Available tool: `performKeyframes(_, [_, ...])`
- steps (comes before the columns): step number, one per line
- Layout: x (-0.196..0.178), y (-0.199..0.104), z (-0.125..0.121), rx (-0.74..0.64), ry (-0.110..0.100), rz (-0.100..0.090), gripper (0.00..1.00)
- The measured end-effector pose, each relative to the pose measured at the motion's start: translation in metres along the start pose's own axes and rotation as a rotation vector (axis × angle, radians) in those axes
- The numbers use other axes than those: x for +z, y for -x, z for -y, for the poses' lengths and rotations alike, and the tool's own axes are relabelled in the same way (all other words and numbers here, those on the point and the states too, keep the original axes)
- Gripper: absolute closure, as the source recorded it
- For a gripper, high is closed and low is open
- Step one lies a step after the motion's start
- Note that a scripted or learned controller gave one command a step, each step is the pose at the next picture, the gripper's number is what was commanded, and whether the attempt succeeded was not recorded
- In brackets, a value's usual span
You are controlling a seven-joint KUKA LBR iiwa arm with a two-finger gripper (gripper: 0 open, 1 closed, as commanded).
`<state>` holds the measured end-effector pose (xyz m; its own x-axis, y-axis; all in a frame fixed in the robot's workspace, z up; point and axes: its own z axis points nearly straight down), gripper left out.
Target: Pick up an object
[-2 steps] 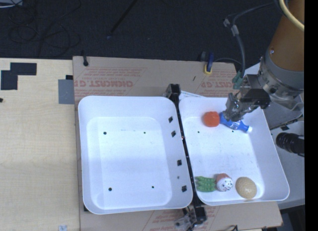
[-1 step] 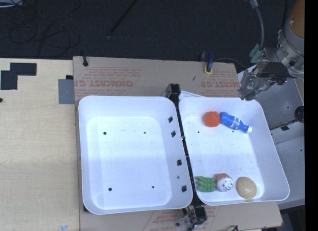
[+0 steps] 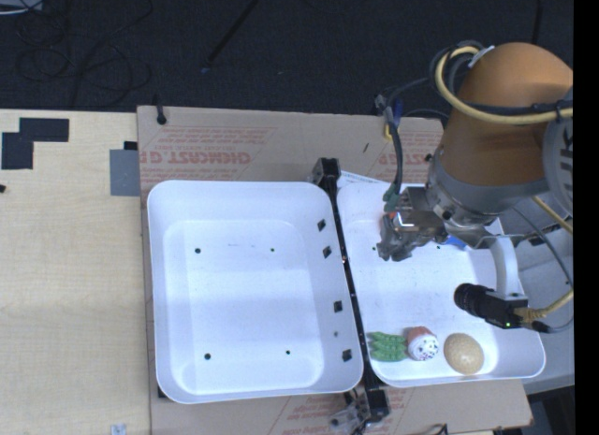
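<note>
Nothing picked yet imo. Tool [image 3: 398, 241] hangs over the right bin [image 3: 524, 368], can't tell if it's open or shut. Green toy [image 3: 386, 345], strawberry-ish toy [image 3: 422, 343] and tan egg [image 3: 463, 353] sit near the bin's front edge, well apart from it.

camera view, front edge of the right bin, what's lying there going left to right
green toy → white ball with red spots → tan egg-shaped object
</note>
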<state>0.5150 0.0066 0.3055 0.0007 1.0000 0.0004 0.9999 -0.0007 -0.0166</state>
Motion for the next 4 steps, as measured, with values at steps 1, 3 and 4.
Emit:
performKeyframes(1, [-0.008, 0.002, -0.001, 0.003, 0.013, 0.001, 0.00])
performKeyframes(3, [-0.043, -0.046, 0.004, -0.006, 0.016, -0.001, 1.00])
performKeyframes(4, [-0.169, 0.018, 0.025, 0.004, 0.028, 0.001, 1.00])
